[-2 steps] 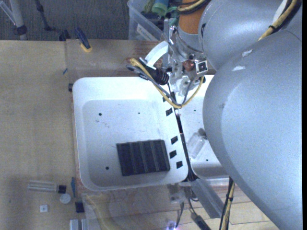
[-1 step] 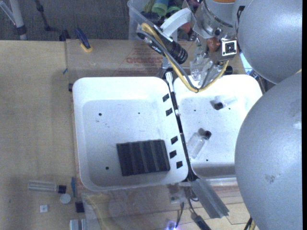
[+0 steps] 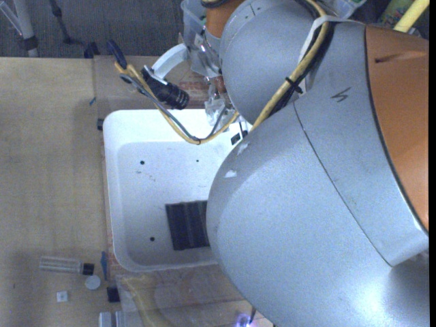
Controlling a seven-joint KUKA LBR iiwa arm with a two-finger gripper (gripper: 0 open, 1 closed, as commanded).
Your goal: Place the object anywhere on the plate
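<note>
A dark ridged rectangular block [image 3: 185,225] lies flat on the floor of the near white bin [image 3: 126,182], toward its front edge. The grey arm covers the right and middle of the camera view and hides the bin's right part. My gripper [image 3: 214,104] hangs at the arm's end above the bin's far rim, well away from the block and mostly masked by the wrist and cables. A curved white rim [image 3: 169,58], possibly the plate, peeks out behind the wrist at the top.
Yellow and black cables [image 3: 170,118] loop from the wrist over the bin's far side. On the wooden bench at lower left lie a clear tube [image 3: 61,264] and a few small bits [image 3: 92,282].
</note>
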